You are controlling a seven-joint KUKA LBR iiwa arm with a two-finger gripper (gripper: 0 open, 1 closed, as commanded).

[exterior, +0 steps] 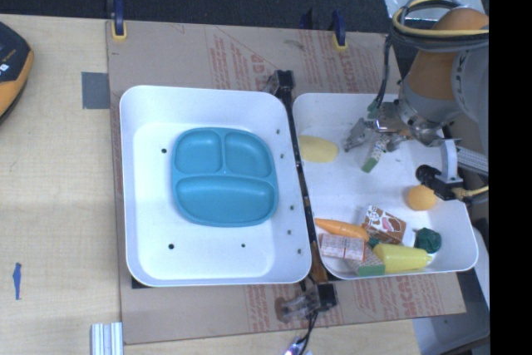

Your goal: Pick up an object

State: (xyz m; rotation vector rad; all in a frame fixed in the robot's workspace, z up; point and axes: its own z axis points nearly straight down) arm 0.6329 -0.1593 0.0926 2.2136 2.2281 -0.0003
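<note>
Plainly, the pincer (376, 147) hung over the upper part of the right bin (349, 108), its fingers spread apart with nothing between them, so it had released or not yet taken anything. No single target was fixed by the task; the nearest candidate was the pale yellow piece (318, 149), just left of the pincer against the bin's left wall. It lay with its long axis roughly left to right across the view, one end pointing toward the wall, the other toward the pincer.

The likeliest failure seemed a closing on air, since the fingers stood beside that piece, not over it. Its rounded form might also squirt sideways into the wall if pinched off-centre. The orange ball (421, 197) could roll away at a touch. The carrot (339, 227), the small box (385, 223) and the yellow block (402, 258) crowded the lower corner, where a descent might catch two things or jam a finger on a neighbour.
</note>
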